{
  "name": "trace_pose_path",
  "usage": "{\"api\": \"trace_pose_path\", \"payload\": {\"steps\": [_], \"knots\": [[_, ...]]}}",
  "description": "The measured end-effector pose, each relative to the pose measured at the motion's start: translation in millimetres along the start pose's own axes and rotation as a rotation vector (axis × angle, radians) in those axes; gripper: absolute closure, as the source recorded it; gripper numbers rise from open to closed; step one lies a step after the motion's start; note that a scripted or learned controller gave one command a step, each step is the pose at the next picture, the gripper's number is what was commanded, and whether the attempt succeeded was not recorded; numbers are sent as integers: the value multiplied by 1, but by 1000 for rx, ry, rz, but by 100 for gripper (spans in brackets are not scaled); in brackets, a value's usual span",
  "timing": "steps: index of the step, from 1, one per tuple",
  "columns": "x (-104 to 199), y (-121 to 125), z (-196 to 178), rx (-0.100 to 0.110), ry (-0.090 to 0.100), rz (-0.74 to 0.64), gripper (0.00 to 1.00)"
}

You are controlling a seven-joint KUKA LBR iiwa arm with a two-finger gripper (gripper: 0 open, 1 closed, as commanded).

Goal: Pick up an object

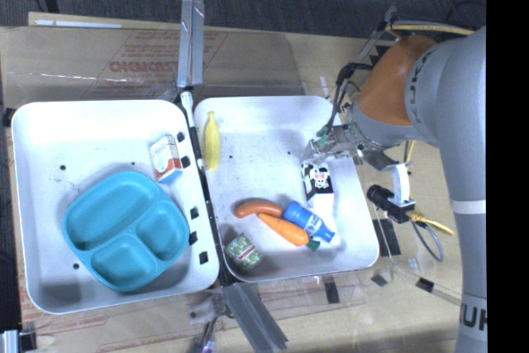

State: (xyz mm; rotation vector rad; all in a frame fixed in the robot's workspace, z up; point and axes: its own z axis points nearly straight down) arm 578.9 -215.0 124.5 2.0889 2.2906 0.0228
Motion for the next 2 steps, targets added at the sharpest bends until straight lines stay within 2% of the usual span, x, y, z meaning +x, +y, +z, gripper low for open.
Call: {"api": "trace_pose_path", "payload": {"steps": [1, 2], "knots": [[0, 0, 0, 0, 0, 0, 0], [7, -26, -1, 26, 17, -95, 0]]}}
